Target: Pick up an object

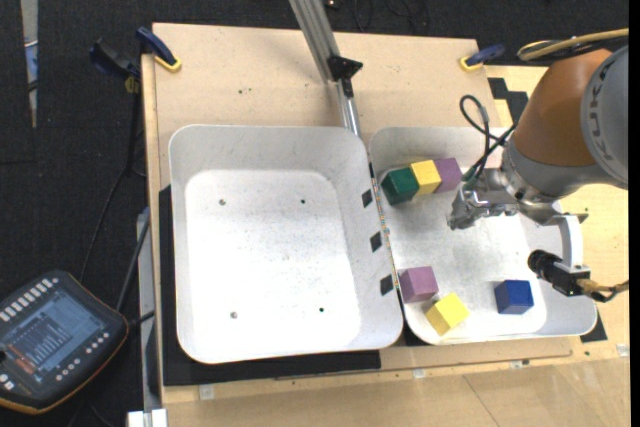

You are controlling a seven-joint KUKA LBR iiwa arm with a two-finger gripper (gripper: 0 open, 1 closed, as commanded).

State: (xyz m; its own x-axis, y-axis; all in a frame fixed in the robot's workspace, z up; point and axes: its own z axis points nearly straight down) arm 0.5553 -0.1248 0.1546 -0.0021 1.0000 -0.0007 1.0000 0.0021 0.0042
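Note:
The right bin (560, 320) holds several small cubes. A green cube (400, 183), a yellow cube (427, 176) and a purple cube (448, 172) sit in a row near its far left corner. A second purple cube (418, 282) and a second yellow cube (446, 312) lie near the front left, and a blue cube (514, 296) near the front right. My gripper (466, 213) hangs over the middle of this bin, just right of the far row of cubes, with nothing visibly between its fingers.
The left bin (200, 155) stands beside the right one on the wooden bench. A metal pole (305, 0) slants across the back. Clamps (158, 50) hold the board's far corners. A pendant (50, 340) lies at the lower left.

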